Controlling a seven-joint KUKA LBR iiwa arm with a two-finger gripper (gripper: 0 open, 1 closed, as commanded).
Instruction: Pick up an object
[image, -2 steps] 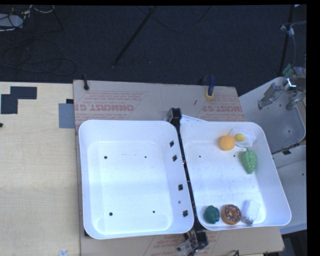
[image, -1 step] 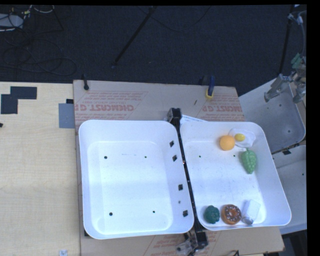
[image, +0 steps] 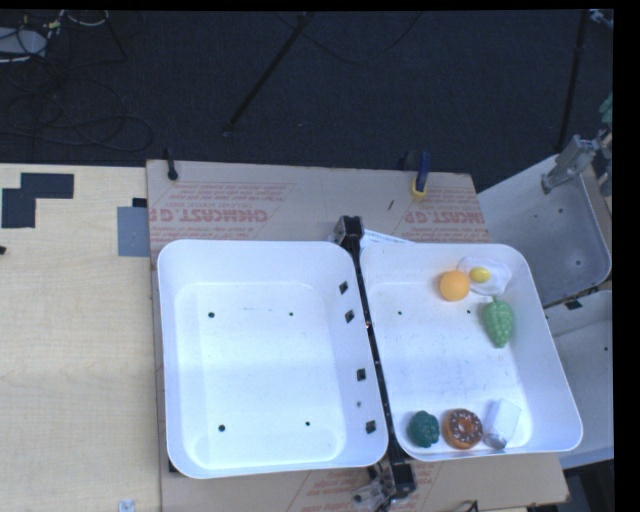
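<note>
Standing by the tabletop (image: 70, 340) and looking down via the camera view: two white bins sit on a cardboard sheet (image: 300, 205) w/ red print, and I'll place everything off the right bin (image: 440, 370). All the pickable objs are inside it. In its far corner, on the side away from the other bin, there's an orange ball (image: 454, 286), and touching that a fried-egg toy (image: 487, 275), white w/ a yellow yolk. Just nearer than the egg, close to the right bin's outer wall, lies a light green lumpy item (image: 498, 322), poss. a veg or grapes, hard to tell. Along the right bin's near wall three things sit in a row: a dark green lump (image: 424, 428) nearest the shared edge, then a brown donut (image: 462, 428) w/ sprinkles touching or almost touching it, then a pale whitish block (image: 503, 420) tucked at the near outer corner. The middle of the right bin's floor is bare white. The left bin (image: 260, 350) butts against the right bin's inner wall, w/ small black clips (image: 360, 375) along the join. Beyond the right bin's far wall, a blue and yellow clamp (image: 421, 175) grips the cardboard's edge. Past the right bin's outer wall is a grey metal plate (image: 560, 230). As for the gripper, I can't tell whether it's released or clenched; none of the objs is lifted, all rest on the right bin's floor.
</note>
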